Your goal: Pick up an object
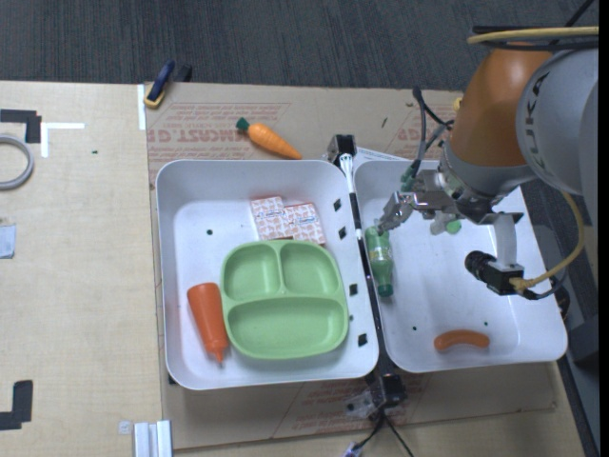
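So the arm (514,93) came in from the right and was parked over the right bin (533,341), orange band and grey wrist covering most of the bin's upper half. The gripper (404,208) pointed left, down near the bin's left wall, right above the top end of a green bottle (381,263). The bottle lay lengthwise along that left wall, just beside the divider between the two bins. Honestly couldn't tell whether the gripper was clamped on anything or just hanging there loose, since that bit was a small tangle of metal and cable. It looked close to the bottle's top, but contact or not, no idea.

Also in the right bin: a little orange sausage (461,340) near the front edge, well apart from the bottle and the gripper.

The left bin (181,198) had a green divided plate (285,300) sitting roughly in the middle, with three compartments. An orange bottle-shaped thing (207,320) lay just beside the plate's left edge, narrow end toward the front. Behind the plate was a small flat packet (283,220) with red and white print, near the plate's back rim.

Outside the bins, a toy carrot (269,139) lay on the cardboard (219,122) behind the left bin, green tip pointing left. Further back left there was a small blue and yellow object (160,84) at the edge of the surface (76,284).
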You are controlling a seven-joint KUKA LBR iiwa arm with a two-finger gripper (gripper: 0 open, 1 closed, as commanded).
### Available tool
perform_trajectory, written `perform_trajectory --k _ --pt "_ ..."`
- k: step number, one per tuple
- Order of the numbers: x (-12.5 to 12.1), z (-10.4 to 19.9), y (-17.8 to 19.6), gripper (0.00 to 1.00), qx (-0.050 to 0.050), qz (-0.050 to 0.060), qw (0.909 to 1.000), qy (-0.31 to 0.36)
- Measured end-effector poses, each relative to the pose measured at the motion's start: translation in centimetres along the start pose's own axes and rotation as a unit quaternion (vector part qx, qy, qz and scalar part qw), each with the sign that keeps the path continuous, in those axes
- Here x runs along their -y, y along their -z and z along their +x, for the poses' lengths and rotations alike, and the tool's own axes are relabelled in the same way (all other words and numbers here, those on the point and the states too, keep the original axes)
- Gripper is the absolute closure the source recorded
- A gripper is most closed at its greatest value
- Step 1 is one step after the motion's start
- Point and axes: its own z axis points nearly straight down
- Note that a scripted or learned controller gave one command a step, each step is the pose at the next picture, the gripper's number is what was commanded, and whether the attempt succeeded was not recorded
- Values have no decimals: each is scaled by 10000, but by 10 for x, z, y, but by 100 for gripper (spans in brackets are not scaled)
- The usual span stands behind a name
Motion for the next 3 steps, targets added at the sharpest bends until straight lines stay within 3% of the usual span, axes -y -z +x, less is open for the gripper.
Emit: perform_trajectory --k 1,2,3 --pt "59 -10 0 0 1 -7 9745 2242" --pt "26 30 0 0 8 -17 9486 3164" --pt "26 30 0 0 8 -17 9486 3165"
